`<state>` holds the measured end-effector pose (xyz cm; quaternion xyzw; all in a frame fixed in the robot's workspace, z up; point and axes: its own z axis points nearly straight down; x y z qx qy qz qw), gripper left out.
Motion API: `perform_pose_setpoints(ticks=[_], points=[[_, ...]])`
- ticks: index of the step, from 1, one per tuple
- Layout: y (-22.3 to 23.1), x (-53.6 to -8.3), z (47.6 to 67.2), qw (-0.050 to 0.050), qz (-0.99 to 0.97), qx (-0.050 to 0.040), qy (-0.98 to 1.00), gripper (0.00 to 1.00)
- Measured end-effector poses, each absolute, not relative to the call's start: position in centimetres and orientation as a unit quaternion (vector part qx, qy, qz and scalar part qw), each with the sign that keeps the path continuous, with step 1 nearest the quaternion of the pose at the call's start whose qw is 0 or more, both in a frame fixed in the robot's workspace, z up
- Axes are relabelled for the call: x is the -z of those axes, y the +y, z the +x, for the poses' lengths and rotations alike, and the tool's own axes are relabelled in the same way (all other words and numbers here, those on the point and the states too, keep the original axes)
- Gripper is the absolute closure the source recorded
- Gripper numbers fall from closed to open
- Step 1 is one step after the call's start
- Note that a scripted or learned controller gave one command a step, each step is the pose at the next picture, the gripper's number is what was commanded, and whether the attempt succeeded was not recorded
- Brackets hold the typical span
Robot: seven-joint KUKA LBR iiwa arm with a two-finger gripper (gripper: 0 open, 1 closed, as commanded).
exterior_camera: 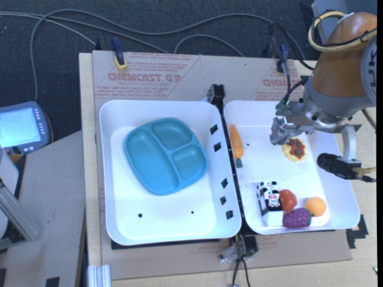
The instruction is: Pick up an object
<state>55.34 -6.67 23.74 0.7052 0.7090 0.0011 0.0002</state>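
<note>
My gripper (283, 135) hangs low over the right bin (257, 121), its tip right beside a small red and yellow pizza-like toy (294, 150) that lies just to its lower right. An orange carrot (237, 143) lies along the bin's left wall. At the bin's front sit a black and white toy (270, 197), a red tomato (288, 199), purple grapes (297, 218) and an orange fruit (316, 206). Nothing shows between the gripper's fingers.
The left bin (119, 214) holds a blue divided plate (166, 155). The grey and orange arm (341, 58) covers the right bin's far right corner. A black cylinder (335, 164) juts over the right bin's right edge. Cables run behind the bench.
</note>
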Motion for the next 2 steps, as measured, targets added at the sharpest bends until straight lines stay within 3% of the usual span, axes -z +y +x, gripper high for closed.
perform_pose_setpoints(ticks=[2], points=[[4.1, -22.8, 58.7, 0.000, 0.705, -0.0009, 0.709, 1.00]])
